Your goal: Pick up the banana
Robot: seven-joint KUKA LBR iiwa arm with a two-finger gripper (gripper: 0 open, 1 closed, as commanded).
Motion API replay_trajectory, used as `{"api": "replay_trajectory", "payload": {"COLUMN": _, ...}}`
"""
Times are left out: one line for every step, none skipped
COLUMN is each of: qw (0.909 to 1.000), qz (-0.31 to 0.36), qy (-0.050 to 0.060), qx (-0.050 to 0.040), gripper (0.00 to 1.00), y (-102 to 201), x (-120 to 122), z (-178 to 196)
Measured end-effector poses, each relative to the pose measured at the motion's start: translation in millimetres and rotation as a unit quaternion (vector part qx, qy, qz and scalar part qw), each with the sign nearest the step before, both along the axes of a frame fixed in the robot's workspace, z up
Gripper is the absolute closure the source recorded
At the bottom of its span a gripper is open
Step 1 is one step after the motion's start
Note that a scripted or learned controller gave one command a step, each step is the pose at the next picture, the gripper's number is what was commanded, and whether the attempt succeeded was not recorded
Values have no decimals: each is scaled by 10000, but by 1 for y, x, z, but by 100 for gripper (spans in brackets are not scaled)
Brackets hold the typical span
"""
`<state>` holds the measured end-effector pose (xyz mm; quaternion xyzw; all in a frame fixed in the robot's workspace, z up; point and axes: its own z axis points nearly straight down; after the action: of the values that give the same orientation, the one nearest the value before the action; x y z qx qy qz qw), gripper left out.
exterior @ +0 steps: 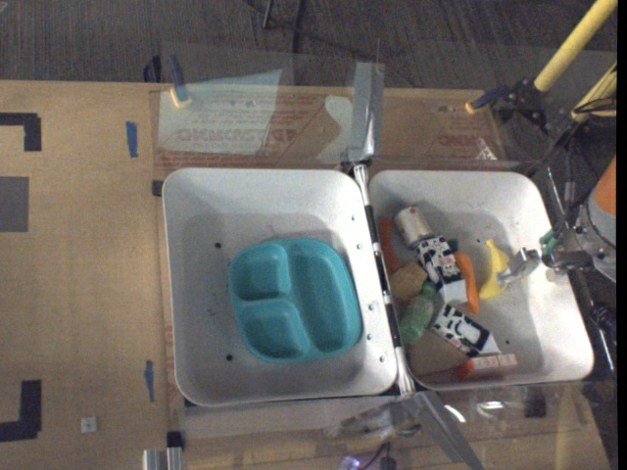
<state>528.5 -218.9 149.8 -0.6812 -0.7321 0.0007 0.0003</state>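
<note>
Pincer (522,262) low in right bin (549,333), tips at banana (496,267), touching or just beside it; opening and grip impossible to tell.

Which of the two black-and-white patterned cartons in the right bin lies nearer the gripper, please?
Neither by much, but the upper black-and-white patterned carton looks nearer: it lies beside the yellow banana, level with the gripper, while the lower carton sits toward the bin's front edge.

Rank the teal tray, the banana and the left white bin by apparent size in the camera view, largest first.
1. left white bin
2. teal tray
3. banana, clearly the smallest, lying in the right bin by the gripper.
</note>
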Motion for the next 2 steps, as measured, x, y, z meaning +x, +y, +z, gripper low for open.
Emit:
{"api": "replay_trajectory", "payload": {"qw": 9987, "qz": 504, "qy": 1, "qx": 9, "gripper": 0, "y": 4, "x": 26, "z": -55}}
{"api": "replay_trajectory", "payload": {"qw": 9988, "qz": 487, "qy": 2, "qx": 11, "gripper": 100, "y": 3, "x": 27, "z": -49}}
